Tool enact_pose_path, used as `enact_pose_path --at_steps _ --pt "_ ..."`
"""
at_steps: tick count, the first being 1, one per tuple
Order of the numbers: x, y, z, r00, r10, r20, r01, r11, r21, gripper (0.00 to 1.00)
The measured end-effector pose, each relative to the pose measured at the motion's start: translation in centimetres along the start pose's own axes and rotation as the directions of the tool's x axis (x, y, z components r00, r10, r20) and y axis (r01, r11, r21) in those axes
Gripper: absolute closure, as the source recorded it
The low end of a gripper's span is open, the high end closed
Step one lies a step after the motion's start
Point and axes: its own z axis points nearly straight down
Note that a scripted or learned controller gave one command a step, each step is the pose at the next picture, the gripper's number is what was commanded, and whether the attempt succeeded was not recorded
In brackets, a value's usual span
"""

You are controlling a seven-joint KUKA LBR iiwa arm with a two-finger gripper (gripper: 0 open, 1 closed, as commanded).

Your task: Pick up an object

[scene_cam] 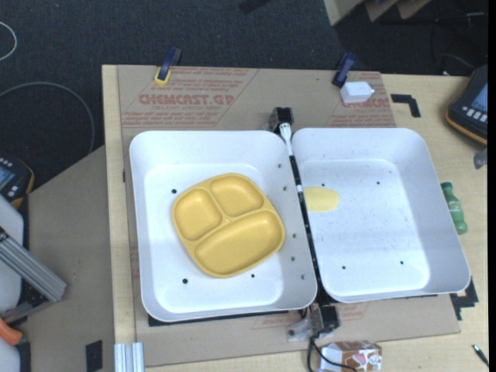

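**Bin check, single overhead frame**

Looking down on the cardboard-topped bench [116, 130] carrying two white bins side by side, touching along the middle seam.

Noting in the left bin [147, 208]: a yellow divided plate [227, 225], lying flat around the middle of the bin floor, turned at a slant to the bin walls. Showing three compartments, two small ones toward the upper left and one large one toward the lower right. Sitting apart from all four walls.

Noting in the right bin [418, 208]: a small pale yellow flat piece [321, 199], lying on the floor just beside the bin's left wall, at about mid height of the frame. Shape too small to name further.

Recording the pincer state as: cannot tell.

Logging around the bins:
- sitting at the top of the seam, a black clip [282, 118];
- gripping the bench's top edge, a blue and yellow clamp [166, 66] at upper left and a blue clamp [345, 70] at upper centre, with a white block [356, 92] touching it;
- lying just beside the right bin's right rim, a green object [454, 208];
- resting at the far right edge of the frame, an orange and black handset [470, 111].
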Motion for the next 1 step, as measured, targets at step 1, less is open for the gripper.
enact_pose_path --at_steps 1 --pt "1.95 -1.31 -12.04 1.000 -0.002 -0.001 0.002 1.000 0.001 0.00"
